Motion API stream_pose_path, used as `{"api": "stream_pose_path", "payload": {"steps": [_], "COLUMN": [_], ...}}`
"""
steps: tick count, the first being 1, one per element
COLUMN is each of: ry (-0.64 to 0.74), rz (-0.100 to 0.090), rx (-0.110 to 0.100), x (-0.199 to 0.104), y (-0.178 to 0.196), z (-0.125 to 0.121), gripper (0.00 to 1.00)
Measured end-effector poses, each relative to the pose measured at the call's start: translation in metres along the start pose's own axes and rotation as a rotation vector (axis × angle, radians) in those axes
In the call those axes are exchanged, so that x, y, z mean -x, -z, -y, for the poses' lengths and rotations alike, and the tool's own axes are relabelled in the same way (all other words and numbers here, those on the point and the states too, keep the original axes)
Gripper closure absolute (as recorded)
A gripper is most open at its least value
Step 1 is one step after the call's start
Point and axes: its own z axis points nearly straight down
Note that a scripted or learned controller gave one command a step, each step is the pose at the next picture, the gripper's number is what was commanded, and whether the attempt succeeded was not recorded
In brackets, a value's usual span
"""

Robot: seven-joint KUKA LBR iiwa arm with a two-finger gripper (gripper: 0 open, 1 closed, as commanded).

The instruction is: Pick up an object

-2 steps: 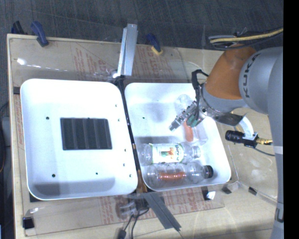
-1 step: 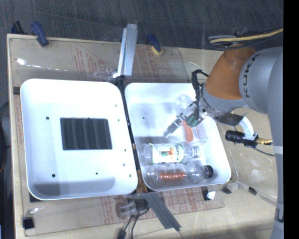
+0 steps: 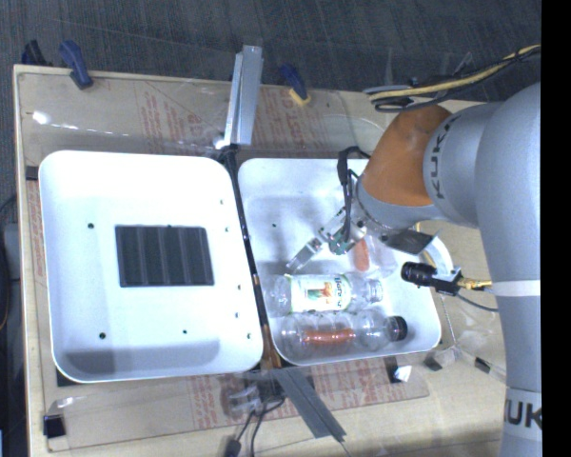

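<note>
While my arm (image 3: 476,160) reaches into the right white bin (image 3: 266,208), my gripper (image 3: 331,241) hangs low over the bin's middle, with one slim finger (image 3: 305,252) slanting down and away from my wrist. Whether my gripper is apart or together I cannot tell; nothing shows between its fingers.

Just below my gripper lies a clear plastic bottle (image 3: 328,294) on its side, wearing a white label with green and orange print; the print is too small to read. Further below, along the near wall of the same bin, lies a second clear bottle (image 3: 343,332) with a dark cap and a reddish band inside. Just beside my gripper, toward my wrist, sits a small orange-red object (image 3: 362,253) that I cannot identify.

Well away from my gripper, across the divide, stands the left white bin (image 3: 76,255) with a dark ribbed rectangle (image 3: 165,255) on its floor. Large letters reading "KUKA" run along my grey arm casing. Both bins rest on the table (image 3: 124,112), where blue clamps (image 3: 76,65) grip the far edge.
</note>
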Motion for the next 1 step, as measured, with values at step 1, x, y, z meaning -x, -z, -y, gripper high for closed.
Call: {"api": "stream_pose_path", "payload": {"steps": [1], "ry": [0.065], "rz": [0.0], "rx": [0.001], "x": [-0.0401], "y": [0.0052], "z": [0.0311], "gripper": [0.0]}}
